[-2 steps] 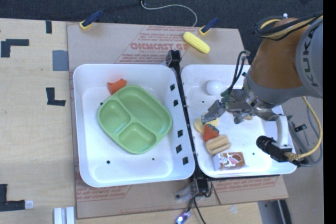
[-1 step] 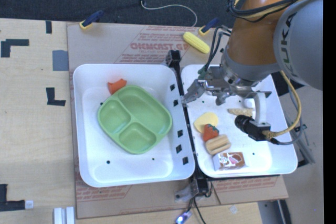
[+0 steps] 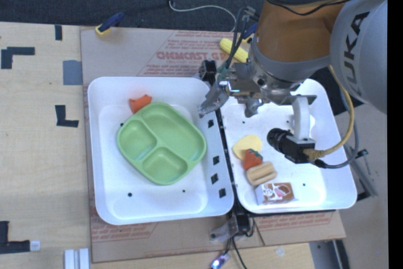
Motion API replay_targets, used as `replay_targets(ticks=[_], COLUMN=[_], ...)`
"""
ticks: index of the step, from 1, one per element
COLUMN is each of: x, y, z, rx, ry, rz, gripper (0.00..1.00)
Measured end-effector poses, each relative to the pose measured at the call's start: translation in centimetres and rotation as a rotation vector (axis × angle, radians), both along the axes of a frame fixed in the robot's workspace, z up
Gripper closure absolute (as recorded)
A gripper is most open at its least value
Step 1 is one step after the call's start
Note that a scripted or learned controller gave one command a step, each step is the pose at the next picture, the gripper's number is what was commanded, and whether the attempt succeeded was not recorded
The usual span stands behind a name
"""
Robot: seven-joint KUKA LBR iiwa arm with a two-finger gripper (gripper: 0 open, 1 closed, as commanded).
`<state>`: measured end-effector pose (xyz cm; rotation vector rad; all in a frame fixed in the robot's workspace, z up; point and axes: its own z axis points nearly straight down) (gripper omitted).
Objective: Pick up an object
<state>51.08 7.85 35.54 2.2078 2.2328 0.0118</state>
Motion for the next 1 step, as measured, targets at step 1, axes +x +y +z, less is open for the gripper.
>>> replay_targets(ticks=[1], x=[-1.11], y=[6.92], z=[-2.26], rx=[-0.004], ry=[0.011], rz=[-0.002], gripper=[0.00])
